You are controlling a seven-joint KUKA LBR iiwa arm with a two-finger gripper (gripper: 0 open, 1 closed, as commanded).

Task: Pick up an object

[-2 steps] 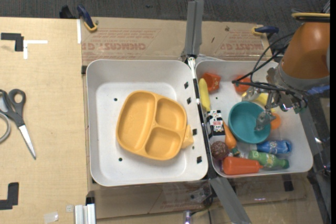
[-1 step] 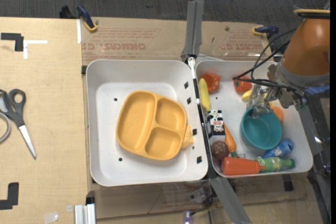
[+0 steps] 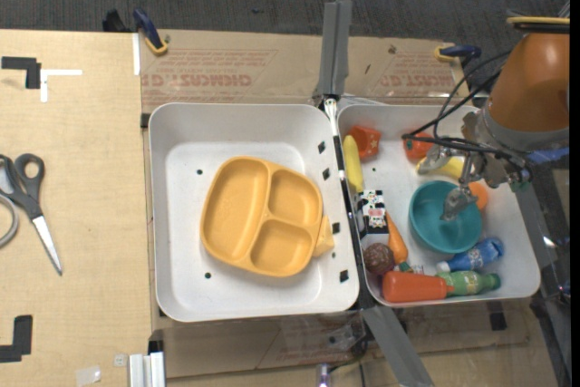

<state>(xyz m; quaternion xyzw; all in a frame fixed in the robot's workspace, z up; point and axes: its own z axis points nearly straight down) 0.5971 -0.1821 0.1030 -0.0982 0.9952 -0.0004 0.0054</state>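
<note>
Bottles along the near wall of the right bin (image 3: 521,222): an orange-red one (image 3: 412,286) lying on its side, a green one (image 3: 471,283) end-on to it, a blue one (image 3: 477,255) just behind. Dark round item (image 3: 378,258) at the near-left corner, touching a carrot (image 3: 397,240) that slants up toward a small black-and-white cow figure (image 3: 374,211). Yellow banana-like piece (image 3: 352,162) lies along the left wall beyond that; a red-orange lump (image 3: 366,140) sits at the far-left corner.

Teal bowl (image 3: 442,217) mid-bin, upright. Gripper (image 3: 455,204) hangs over the bowl's inside, tip low near the bowl floor. Fingers read as close together, nothing visible between them; at this resolution the exact gap is hard to judge. Small orange item (image 3: 478,194) just beside the bowl's far-right rim. Yellowish piece (image 3: 439,163) and a red piece (image 3: 420,147) farther back, partly under cables.

Left bin (image 3: 168,195): yellow three-section plate (image 3: 261,217), with a yellow scrap (image 3: 325,237) at its right edge.

Scissors (image 3: 33,208) on the bench to the left, well apart from both bins. Orange arm band (image 3: 536,82) at far right.
</note>
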